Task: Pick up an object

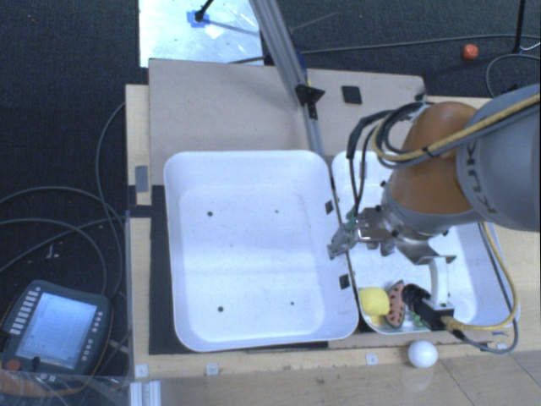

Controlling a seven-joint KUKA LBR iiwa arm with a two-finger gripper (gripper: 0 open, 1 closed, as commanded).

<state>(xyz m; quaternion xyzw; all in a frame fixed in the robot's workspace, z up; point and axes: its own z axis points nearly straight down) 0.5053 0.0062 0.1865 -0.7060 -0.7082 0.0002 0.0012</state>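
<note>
Since the task accepts any object, the step in hand is choosing a target and lining up over it, and nothing is gripped yet as far as the view shows. The left bin [254,163] matters only as a boundary, because its right wall runs just beside the left wall of the right bin [340,169].

The gripper [362,232] hangs over the right bin close to that left wall, about midway along it. From this slant I cannot tell whether it is spread or pressed together, and nothing can be seen pinched in it.

The candidates lie nearer the camera, against the right bin's near edge. A yellow object [374,301], rounded like a lemon, sits toward the near-left corner. A pink and green piece [396,301] is touching it or just beside it on its right.

The yellow one looks like the better pick, being fuller and easier to straddle. To do it well, I judge the gripper should:

- shift toward the near edge until it is centred over the yellow object
- turn so it closes along the edge, not across it, to avoid the near wall and the pink and green piece
- come straight down, since the corner leaves little room and a rounded body may roll away from a glancing touch

A white ball [423,353] rests on the bench [228,100] outside the bin's near edge. It is best ignored, as the rim stands between it and the gripper. The arm [499,167] covers most of the right bin's right side, so anything lying there cannot be judged.
</note>
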